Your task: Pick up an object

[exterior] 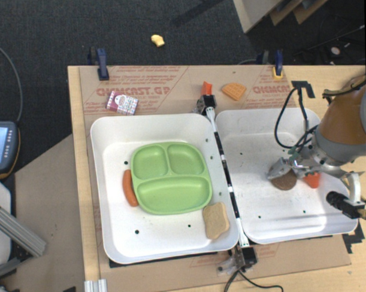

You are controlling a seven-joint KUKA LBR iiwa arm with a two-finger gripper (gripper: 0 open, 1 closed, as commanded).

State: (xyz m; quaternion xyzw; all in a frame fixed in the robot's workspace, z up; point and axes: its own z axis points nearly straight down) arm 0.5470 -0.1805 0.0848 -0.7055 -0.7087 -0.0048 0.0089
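Fingers [284, 172] low in right bin [257, 223], directly over brown disc [284, 182]; grip state unclear. Orange piece [313, 180] just right.

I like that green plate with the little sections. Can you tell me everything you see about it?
The green plate looks like smooth plastic, light green, with rounded corners. Raised ridges split it into three compartments: two smaller ones at the far side and one wide one nearer the camera. It lies flat, right side up, in the left bin. An orange sausage-shaped thing lies against its left edge, and a tan bread-like piece sits at its near right corner.
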